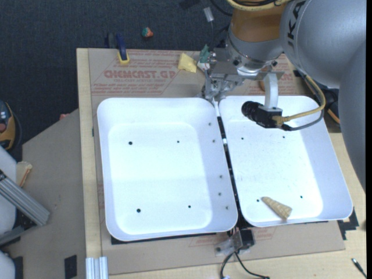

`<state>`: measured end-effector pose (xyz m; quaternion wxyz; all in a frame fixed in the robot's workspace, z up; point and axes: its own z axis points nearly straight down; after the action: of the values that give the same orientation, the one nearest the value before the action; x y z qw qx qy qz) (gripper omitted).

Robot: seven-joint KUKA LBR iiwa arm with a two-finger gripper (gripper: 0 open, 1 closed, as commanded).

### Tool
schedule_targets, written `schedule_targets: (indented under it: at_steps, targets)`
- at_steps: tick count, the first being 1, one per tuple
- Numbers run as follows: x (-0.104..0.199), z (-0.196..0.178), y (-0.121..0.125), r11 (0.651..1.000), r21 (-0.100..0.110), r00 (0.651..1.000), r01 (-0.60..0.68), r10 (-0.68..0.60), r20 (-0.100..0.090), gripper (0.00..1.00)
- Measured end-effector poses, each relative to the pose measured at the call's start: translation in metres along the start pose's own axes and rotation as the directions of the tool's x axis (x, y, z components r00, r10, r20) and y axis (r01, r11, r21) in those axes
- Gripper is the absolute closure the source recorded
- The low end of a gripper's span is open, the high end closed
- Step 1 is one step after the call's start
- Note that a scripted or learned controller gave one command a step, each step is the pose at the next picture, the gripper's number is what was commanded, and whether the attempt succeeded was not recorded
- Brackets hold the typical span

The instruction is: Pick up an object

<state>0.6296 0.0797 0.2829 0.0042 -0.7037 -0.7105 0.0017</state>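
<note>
Small tan cone-shaped object (276,207), ridged like a shell, lying flat near the front edge of the right shallow white plastic bin (325,156), well apart from the gripper and toward the viewer from it. Two-finger metal gripper (216,95) hanging at the far end of the seam between both bins, right over the rims where they meet. Finger opening impossible to tell; nothing seen between the tips. Just to its right, a black cylindrical camera module (260,114) with a tan cable, over the right bin's far part. To its left, the left shallow white plastic bin (116,156). Beyond it, on the brown cardboard sheet (139,74), a pale yellow scrap (187,63).
</note>
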Motion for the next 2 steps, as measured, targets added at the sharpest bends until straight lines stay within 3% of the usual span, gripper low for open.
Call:
schedule_targets:
  at_steps: [1, 2]
  targets:
    - [0.082, 0.072, 0.038, 1.000, -0.008, 1.000, -0.002, 0.002, 0.001, 1.00]
    - [0.150, 0.061, 0.038, 1.000, -0.012, 1.000, -0.002, 0.002, 0.000, 1.00]
